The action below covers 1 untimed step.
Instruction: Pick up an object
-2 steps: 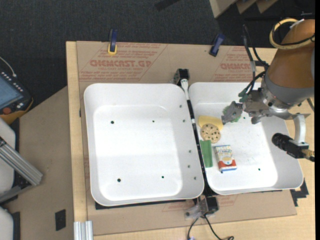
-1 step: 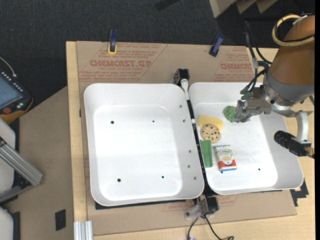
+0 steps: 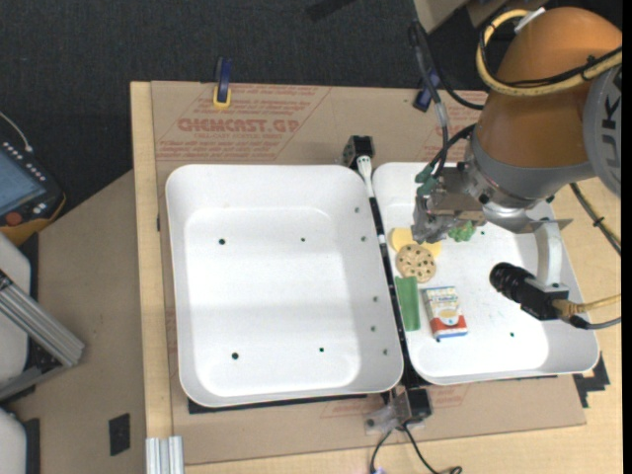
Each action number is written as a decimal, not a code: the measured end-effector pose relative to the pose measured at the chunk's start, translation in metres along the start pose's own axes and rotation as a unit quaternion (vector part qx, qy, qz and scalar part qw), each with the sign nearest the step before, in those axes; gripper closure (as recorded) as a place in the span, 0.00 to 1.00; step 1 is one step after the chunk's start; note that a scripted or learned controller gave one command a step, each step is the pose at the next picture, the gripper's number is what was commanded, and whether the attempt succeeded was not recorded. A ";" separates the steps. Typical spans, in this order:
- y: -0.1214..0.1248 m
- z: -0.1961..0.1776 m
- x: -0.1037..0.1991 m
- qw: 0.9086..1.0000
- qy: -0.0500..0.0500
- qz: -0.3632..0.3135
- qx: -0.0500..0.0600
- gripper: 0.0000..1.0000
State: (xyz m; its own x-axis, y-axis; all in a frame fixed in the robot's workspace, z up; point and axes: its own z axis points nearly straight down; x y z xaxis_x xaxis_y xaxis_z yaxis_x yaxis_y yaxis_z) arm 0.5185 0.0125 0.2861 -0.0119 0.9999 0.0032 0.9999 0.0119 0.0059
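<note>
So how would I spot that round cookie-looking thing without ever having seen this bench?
Find the right-hand white bin, the one under the grey and orange arm. Near its left wall, below the gripper, lies the round tan disc with dark spots. Its neighbours are a long green bar and a small printed box.

**A robotics lab bench**

A grey-and-orange arm (image 3: 553, 97) is reaching over two white bins (image 3: 197, 265) that are sitting on a clamped cardboard sheet (image 3: 247, 117), with loose cables (image 3: 434, 77) trailing across dark carpet (image 3: 99, 28).
</note>
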 end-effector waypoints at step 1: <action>-0.040 -0.034 0.000 1.000 -0.001 0.005 0.002 1.00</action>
State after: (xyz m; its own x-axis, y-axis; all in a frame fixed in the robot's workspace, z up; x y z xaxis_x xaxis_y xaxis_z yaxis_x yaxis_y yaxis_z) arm 0.4780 0.0123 0.3200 -0.0017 1.0000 0.0006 1.0000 0.0017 0.0022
